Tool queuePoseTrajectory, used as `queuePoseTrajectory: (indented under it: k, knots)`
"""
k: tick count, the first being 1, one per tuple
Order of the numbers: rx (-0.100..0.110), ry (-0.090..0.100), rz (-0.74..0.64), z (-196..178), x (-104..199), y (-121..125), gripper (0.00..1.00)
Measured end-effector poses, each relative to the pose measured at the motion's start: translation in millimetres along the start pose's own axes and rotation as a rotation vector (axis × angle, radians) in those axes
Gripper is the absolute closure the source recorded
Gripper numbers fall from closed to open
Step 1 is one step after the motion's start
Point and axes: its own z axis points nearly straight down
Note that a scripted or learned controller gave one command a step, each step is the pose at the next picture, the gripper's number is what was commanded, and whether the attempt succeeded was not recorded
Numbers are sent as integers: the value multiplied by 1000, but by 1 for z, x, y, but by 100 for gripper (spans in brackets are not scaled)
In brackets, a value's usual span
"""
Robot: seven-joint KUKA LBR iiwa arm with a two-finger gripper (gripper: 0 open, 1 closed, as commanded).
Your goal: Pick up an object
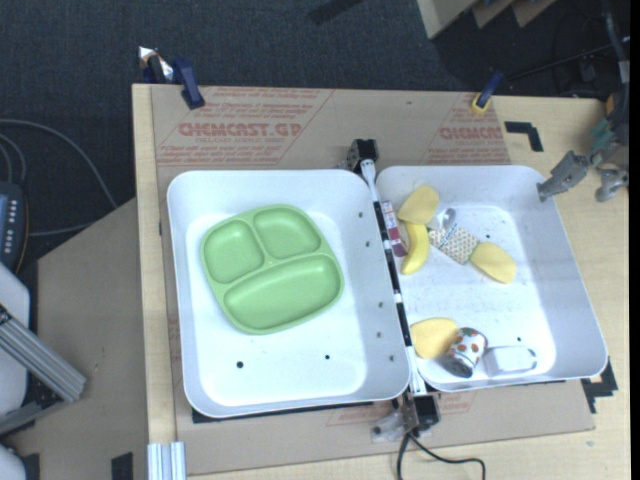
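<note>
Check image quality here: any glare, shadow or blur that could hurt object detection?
Camera view: even overhead light, soft shadows, no harsh glare on the right bin; the green plate is crisp; the small items near the yellow piece are soft and hard to identify; the gripper at the frame edge is dim.

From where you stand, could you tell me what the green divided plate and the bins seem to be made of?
Green divided plate: likely moulded plastic, matte, with an even colour and soft rounded ridges. Left bin and right bin: probably thin white plastic, smooth, with rounded corners.
</note>
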Motion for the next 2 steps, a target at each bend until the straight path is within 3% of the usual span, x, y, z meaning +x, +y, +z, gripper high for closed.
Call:
queuePoseTrajectory:
  k: [1, 2]
  knots:
    - [2, 1, -1, 127, 64, 3, 0]
    - [-1, -2, 1, 194, 42, -8, 0]
